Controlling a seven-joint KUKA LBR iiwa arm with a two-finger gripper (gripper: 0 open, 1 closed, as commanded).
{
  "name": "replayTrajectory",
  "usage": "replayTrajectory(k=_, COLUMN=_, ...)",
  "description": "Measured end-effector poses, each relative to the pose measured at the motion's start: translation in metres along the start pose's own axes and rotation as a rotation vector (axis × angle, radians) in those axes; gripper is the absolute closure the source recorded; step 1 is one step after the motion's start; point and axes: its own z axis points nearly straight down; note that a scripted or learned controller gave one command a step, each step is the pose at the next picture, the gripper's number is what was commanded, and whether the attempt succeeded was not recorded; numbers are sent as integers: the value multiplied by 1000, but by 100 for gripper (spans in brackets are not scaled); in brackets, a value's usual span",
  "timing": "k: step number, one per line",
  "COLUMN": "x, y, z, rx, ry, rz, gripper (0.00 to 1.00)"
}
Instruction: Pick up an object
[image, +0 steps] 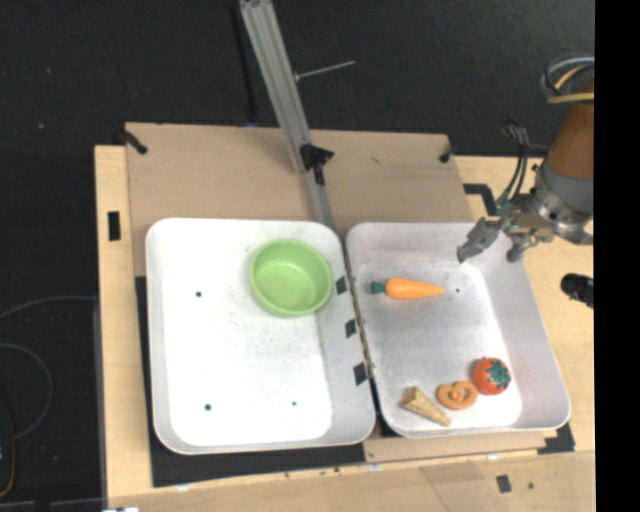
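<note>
Overhead, smooth tapered orange carrot (411, 290) in white bin (520, 300), round green bowl (291, 278), hand (497, 241) spread open, holding nothing.

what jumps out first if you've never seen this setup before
The green bowl draws the eye first, sitting alone near the top right of the left bin. Next is the orange carrot lying across the upper part of the right bin, with the gripper open above that bin's top right corner. A red tomato sits near the right bin's lower right corner.
</note>
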Motion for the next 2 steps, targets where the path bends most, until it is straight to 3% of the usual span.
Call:
replayTrajectory(k=1, x=-1, y=0, z=0, rx=1, ry=-2, rz=-1, gripper=0)
replayTrajectory(k=2, x=-3, y=-1, z=42, rx=4, ry=-1, rz=3, gripper=0)
